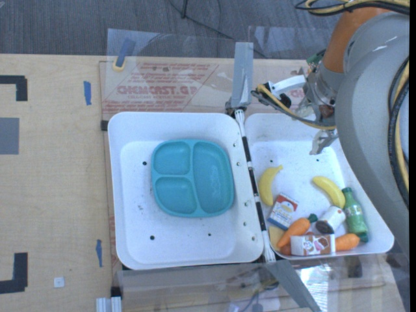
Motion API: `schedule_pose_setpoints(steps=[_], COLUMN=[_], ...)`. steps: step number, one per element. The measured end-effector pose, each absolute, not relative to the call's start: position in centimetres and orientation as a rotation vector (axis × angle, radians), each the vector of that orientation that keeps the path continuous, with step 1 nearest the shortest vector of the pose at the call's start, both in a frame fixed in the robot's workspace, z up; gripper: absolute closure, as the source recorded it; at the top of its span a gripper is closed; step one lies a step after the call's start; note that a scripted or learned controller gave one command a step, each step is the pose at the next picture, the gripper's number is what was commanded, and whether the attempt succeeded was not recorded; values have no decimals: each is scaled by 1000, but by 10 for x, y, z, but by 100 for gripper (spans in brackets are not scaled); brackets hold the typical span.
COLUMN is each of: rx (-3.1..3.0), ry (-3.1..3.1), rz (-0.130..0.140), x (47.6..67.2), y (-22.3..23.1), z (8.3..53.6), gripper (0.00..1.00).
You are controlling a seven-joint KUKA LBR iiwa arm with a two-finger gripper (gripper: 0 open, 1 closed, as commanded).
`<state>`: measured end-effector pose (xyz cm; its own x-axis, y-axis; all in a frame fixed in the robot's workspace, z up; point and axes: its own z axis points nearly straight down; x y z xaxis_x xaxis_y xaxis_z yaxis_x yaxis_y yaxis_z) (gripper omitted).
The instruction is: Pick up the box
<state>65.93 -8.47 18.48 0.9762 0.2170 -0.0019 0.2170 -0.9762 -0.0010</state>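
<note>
The box (283, 211) is small, red and white with a blue edge. It lies in the right bin (292, 148) near the front left, between a yellow banana (270, 182) and an orange carrot (296, 229). My gripper (322, 140) hangs over the back right part of that bin, well behind the box and to its right, apart from it. Nothing shows in the gripper. The grey arm (377, 103) covers the bin's right side.
The right bin also holds a second banana (328, 190), a green bottle (355, 213), a white cylinder (332, 219), a white and brown carton (312, 244) and another carrot (347, 242). A teal divided plate (193, 177) lies in the left bin (130, 194).
</note>
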Motion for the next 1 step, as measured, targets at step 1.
schedule_pose_setpoints(steps=[1], rx=[-3123], ry=[-319], rz=[5], x=[623], y=[-34], z=[184], gripper=[0])
